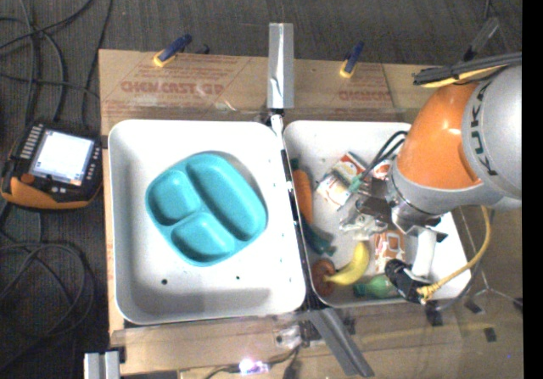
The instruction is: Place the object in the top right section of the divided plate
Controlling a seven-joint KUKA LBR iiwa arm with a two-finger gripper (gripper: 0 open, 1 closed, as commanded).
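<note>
- Handheld pendant (51, 165) on the dark floor, far left, well apart from the bins; screen lit, nothing readable on it
- Cardboard sheet (170, 85) under both bins; red print along its top edge, looks like "CHEMCAST" but blurred, so not certain
- Two blue-and-yellow clamps (172, 48) pinch the sheet's far edge
- Left bin (119, 199): white, shallow, holds the divided plate (208, 206)
- The plate is teal, with rounded corners and raised ridges, and sits at a slant in the middle of the bin. It has three sections: a long one toward the upper right, a smaller one at the upper left, a third along the lower edge
- Metal post (280, 64) stands upright at the seam between the bins
- Right bin (339, 127): a clutter of items, and I cannot tell which one is the object meant
- Carrot (303, 191) lies along the left wall; banana (352, 265) lies near the front edge, touching a reddish-brown round thing (322, 269); a green item (373, 287) sits just beside the banana
- White packet (344, 178) with orange and dark print, too small to read
- Arm (450, 148) reaches in from the right over the right bin, with "KUKA" partly visible on its grey shell
- Jaws are down among the packets, masked by the wrist; whether released or clenched I cannot tell
</note>
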